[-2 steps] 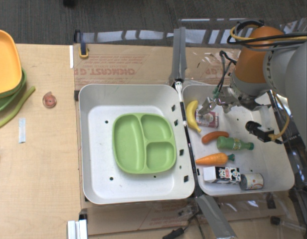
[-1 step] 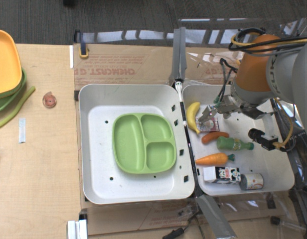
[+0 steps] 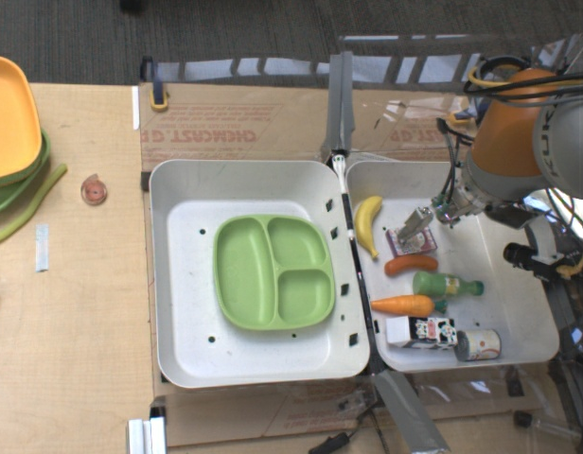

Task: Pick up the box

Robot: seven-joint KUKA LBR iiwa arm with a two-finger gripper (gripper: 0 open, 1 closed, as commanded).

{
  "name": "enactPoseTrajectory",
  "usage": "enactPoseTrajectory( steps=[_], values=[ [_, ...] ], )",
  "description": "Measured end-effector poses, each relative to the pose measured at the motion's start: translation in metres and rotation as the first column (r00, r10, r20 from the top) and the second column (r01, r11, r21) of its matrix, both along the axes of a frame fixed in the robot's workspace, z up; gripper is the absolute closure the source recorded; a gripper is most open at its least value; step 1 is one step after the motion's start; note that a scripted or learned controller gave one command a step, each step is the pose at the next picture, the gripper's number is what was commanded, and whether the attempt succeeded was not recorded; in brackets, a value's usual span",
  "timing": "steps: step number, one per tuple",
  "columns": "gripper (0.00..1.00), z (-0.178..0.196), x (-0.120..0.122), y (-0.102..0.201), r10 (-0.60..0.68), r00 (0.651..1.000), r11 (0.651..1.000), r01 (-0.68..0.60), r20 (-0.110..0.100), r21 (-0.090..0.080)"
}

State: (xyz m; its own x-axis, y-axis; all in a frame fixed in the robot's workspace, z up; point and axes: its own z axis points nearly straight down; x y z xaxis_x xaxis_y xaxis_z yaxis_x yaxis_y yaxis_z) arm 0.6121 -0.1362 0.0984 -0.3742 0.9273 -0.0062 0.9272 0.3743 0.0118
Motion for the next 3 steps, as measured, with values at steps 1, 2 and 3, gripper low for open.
enactPoseTrajectory(
  steps=[1, 2, 3],
  values=[
    [0.0, 0.0, 0.032, 0.037, 0.009, 1.0, 1.0, -0.009, -0.003, 0.001],
    [0.0, 0.0, 0.013, 0.037, 0.021, 1.0, 1.0, -0.021, -0.001, 0.0],
    [0.0, 0.0, 0.008, 0.03, 0.462, 0.887, 0.887, -0.462, -0.001, -0.005]
  ],
)
